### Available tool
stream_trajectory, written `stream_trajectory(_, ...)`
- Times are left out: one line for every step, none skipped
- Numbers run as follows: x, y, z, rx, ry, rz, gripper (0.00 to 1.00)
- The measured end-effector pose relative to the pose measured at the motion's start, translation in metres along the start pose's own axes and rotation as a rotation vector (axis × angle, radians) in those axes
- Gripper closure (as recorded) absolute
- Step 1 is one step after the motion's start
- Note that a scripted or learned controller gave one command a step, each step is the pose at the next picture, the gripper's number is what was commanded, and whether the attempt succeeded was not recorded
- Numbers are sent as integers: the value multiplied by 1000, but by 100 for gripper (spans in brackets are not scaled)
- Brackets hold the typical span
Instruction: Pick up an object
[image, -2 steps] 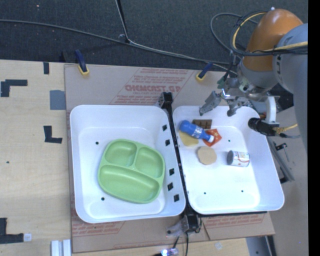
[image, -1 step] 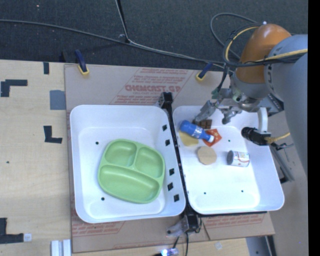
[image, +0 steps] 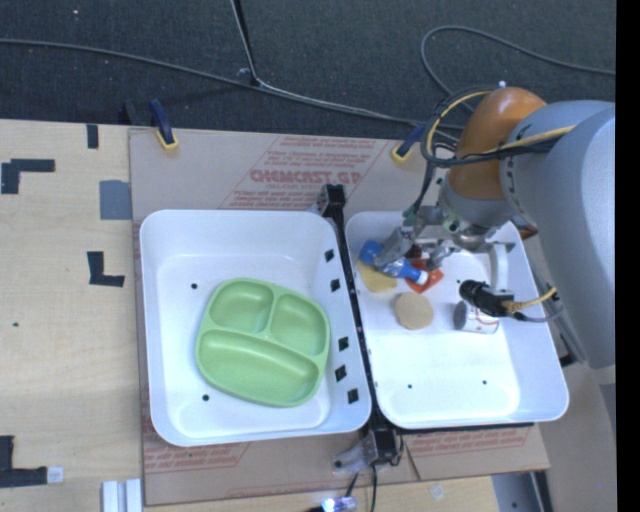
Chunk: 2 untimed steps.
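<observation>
Nearest us, the left bin (image: 160, 400) holds a green divided plate (image: 263, 342) lying flat. In the right bin (image: 450, 385), a tan round piece (image: 412, 311) sits near the middle. Just beyond it, a yellow piece (image: 378, 279), a blue item (image: 372, 252) and a red item (image: 425, 280) cluster together. The gripper (image: 418, 248) is low over that cluster; we cannot tell whether it is open or closed, and we see nothing held. Farther back rises the arm (image: 495, 140).
</observation>
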<state>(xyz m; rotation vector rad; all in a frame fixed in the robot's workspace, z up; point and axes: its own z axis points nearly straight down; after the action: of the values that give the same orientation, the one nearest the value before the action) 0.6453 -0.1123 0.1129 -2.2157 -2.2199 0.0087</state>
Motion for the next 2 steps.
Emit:
stream_trajectory(0, 2, -16, -5, -1, -2, 100)
stream_trajectory(1, 13, -71, -13, 0, 0, 100)
